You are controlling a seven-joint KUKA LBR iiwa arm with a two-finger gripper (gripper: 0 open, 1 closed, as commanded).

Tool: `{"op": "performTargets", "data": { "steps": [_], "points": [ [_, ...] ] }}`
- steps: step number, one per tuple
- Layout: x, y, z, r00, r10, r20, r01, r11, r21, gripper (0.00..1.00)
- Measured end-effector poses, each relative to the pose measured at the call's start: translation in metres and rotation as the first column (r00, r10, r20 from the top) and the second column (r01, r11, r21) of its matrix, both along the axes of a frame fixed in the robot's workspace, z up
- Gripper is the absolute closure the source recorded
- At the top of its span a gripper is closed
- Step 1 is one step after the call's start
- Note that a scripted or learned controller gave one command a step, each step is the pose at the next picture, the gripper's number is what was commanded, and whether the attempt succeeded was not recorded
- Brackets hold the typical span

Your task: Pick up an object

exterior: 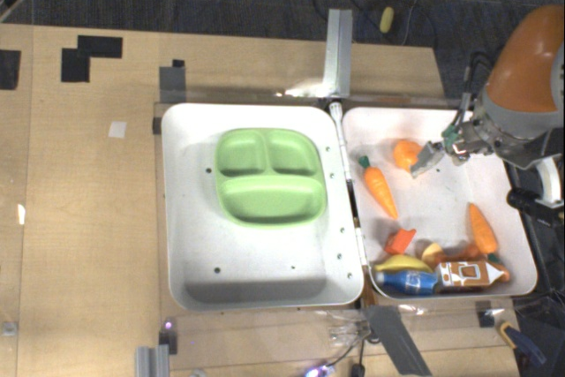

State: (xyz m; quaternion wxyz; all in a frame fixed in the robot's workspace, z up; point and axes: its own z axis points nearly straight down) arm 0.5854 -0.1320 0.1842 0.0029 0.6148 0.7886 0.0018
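Observation:
My gripper [426,161] hangs over the upper middle of the right bin [521,190], reaching in from the right. Its tip is just right of a round orange fruit [403,153], close to it or touching it; I cannot tell which. A carrot [380,189] with a green top lies slantwise below and to the left of the fruit. A second carrot [482,228] lies near the bin's right wall. I see nothing held in the gripper.
Along the right bin's front wall lie a small red-orange piece [400,240], a banana [399,263], a blue item [409,282] and a brown carton [469,275]. The left bin [190,216] holds a green divided plate [269,175]. A metal post [339,53] stands behind the bins.

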Motion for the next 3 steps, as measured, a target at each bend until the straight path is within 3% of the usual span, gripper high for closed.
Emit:
{"op": "performTargets", "data": {
  "steps": [1, 2, 3],
  "points": [
    [0.075, 0.017, -0.094, 0.999, 0.048, 0.003, -0.048, 0.999, -0.001, 0.0],
    [0.078, 0.018, -0.082, 0.999, 0.054, 0.01, -0.054, 0.999, -0.003, 1.0],
    [0.069, 0.078, 0.007, 1.0, 0.03, 0.002, -0.03, 1.0, 0.001, 1.0]
  ]
}}
